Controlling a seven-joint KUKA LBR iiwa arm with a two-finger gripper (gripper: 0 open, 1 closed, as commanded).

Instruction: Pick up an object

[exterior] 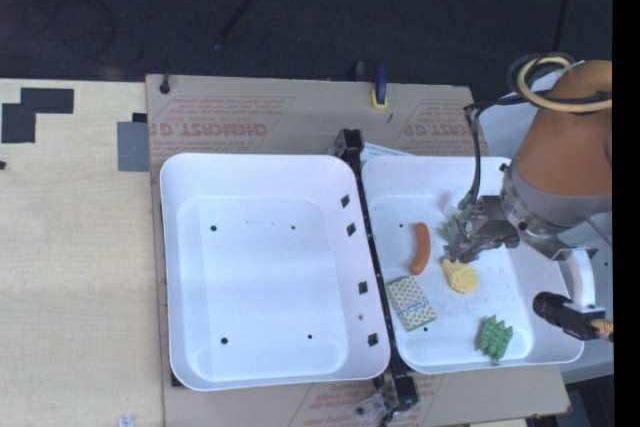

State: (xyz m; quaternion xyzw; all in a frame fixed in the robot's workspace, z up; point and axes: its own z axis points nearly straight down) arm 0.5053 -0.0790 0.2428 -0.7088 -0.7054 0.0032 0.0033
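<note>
- The task was not done: nothing could be seen between the parts of the hand (463,243), and every loose thing lay on the floor of the right bin (440,173).
- The hand hung low over the middle of that bin, at the end of the arm (570,145), which came in over the bin's right edge.
- The hand was dark and seen from above, so I could not tell whether it was spread or pressed together.
- The likeliest target, by my reading, was the yellow lump (462,277), which lay just beside the hand on the side toward the bin's front edge. I could not tell whether the two touched.
- Closing on a thing and lifting it clear were both left to do.
- An orange sausage (420,248) lay near the hand, between it and the wall shared with the left bin (260,265), with its length running front to back.
- A patterned block (411,302) sat near that shared wall, toward the front edge and apart from the sausage.
- A green toy (494,336) lay by the front right corner, well apart from the hand.
- The sausage and the yellow lump lay close together, so a wide reach for one could nudge the other. Otherwise nothing blocked the way.
- Both bins rested on a cardboard sheet (250,120) on the worktop (70,265).
</note>
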